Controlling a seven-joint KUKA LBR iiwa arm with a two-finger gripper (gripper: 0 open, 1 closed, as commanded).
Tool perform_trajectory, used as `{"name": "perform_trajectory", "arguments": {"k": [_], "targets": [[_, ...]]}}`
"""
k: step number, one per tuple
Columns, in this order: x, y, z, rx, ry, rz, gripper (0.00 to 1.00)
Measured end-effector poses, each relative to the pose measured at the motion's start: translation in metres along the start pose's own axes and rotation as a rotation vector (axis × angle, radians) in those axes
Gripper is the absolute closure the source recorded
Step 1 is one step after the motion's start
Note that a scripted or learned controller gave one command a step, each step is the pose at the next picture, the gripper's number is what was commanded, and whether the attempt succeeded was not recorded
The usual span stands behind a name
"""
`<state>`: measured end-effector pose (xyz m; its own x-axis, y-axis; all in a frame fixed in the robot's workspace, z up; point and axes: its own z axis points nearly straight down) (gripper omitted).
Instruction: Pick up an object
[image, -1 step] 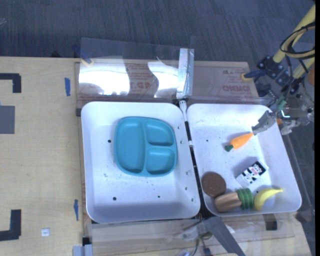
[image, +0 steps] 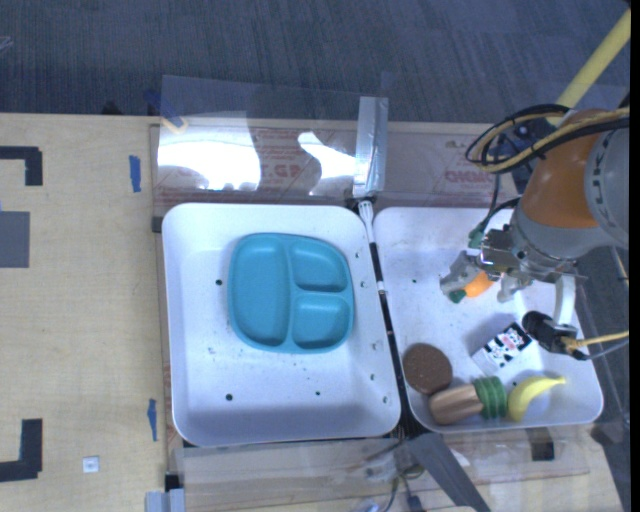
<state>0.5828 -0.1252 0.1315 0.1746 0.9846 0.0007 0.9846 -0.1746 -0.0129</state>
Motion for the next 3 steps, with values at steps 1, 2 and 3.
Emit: {"name": "perform_trajectory", "arguments": {"k": [1, 2, 3], "targets": [[-0.017, 0.025, 0.044, -0.015, -0.001, -0.194, 0.0], [-0.018, 0.027, 0.032, -0.022, -0.002, -0.191, 1.0], [0.114, 0.031, -0.068, -0.023, 0.005, -0.124, 1.0]]}}
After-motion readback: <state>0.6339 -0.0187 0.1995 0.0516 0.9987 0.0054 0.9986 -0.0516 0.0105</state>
